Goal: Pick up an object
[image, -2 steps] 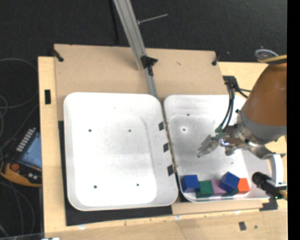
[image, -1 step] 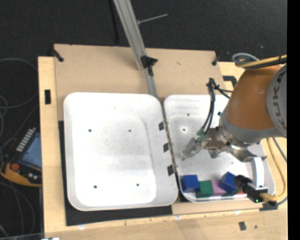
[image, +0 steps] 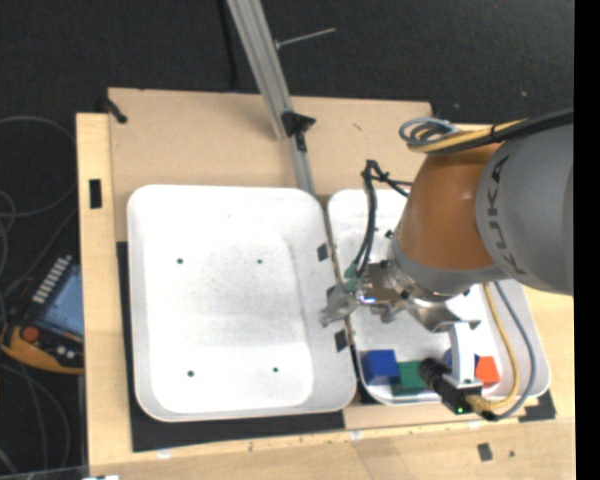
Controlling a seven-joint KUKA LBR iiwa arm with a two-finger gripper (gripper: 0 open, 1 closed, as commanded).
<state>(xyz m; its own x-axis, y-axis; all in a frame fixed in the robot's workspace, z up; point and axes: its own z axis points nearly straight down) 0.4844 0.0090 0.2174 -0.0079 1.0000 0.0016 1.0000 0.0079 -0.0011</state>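
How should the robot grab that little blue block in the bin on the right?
Probably from straight above, pinching the small blue block across its far and near faces. A green block sits against its right side, and the white bin's wall is close on its left, so those sides leave little room for fingers.

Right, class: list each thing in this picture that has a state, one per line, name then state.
arm: reaching in over the right bin
left bin: lying flat on the bench
right bin: largely covered by the arm
blue block: resting in the right bin
green block: resting beside the blue block
orange block: resting in the right bin
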